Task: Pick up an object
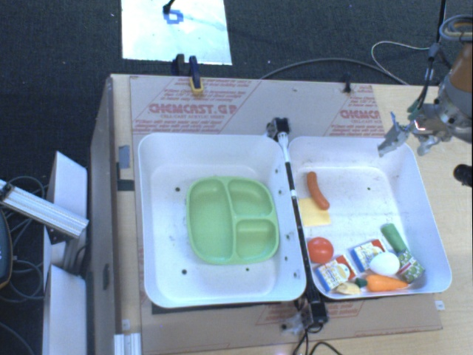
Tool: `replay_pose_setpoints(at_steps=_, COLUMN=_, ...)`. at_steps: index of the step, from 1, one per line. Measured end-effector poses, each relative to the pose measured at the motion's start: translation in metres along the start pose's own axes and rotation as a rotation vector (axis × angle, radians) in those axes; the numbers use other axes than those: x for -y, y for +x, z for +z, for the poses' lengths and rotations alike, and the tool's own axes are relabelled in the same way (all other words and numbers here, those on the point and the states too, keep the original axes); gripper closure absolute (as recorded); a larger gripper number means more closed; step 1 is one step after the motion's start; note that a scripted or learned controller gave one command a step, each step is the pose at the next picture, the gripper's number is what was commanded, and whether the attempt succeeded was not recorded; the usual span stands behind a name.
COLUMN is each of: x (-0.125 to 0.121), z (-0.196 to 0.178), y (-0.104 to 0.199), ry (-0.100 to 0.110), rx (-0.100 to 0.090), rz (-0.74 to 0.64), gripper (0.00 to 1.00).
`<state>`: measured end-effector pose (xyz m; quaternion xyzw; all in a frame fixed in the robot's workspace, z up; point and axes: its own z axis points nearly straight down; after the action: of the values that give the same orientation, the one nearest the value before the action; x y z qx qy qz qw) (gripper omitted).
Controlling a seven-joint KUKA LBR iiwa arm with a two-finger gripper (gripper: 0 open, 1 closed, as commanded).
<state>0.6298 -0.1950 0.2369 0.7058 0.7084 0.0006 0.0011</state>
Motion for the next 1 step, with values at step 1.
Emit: replay_pose_setpoints(at_steps=1, x=-0.0123, z=0.1527, y=0.023, ry=0.001, rx=0.0, rz=-0.002, gripper=0.0)
